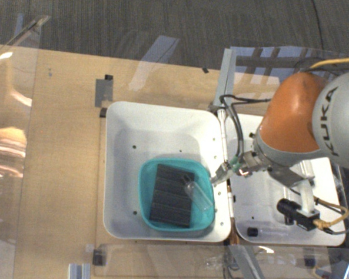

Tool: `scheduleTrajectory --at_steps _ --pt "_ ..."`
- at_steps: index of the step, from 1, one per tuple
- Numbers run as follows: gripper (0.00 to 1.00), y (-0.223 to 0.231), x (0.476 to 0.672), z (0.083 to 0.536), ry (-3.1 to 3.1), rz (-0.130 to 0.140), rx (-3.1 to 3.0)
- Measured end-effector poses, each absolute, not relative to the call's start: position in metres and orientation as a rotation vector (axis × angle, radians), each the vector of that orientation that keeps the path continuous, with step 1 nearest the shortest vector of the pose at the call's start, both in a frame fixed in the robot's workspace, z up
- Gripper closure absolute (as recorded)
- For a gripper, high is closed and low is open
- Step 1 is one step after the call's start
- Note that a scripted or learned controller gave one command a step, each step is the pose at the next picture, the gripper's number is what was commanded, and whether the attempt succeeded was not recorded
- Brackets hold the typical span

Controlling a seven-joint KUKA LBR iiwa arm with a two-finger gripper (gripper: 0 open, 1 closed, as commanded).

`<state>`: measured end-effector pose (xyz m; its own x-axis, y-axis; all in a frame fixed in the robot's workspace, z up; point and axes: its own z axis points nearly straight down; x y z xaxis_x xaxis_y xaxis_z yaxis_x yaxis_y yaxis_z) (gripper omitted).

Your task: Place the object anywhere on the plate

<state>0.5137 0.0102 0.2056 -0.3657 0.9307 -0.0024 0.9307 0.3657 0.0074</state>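
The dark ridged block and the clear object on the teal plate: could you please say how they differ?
The dark ridged block is opaque, near-black and flat; the clear object is see-through and rounded. The block covers much of the teal plate; the clear object is smaller, at the block's right edge. Both rest on the plate.

Fixed high above the bench (55, 158), looking down at a slant on both white bins (120, 162), arm (317, 115) entering from right.

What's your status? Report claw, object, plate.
Claw at teal plate's right rim. Dark ridged block and clear object lying on plate. Left bin holds plate.
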Motion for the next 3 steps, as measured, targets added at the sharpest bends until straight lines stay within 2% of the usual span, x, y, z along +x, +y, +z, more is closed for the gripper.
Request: scheduleTrajectory --at_steps 1,2,3 --pt "1.00 0.011 0.516 0.217 2.590 0.015 1.760" --pt "1.00 0.088 0.488 0.196 2.661 0.006 1.663" --pt "0.00 0.088 0.488 0.196 2.661 0.007 1.664"
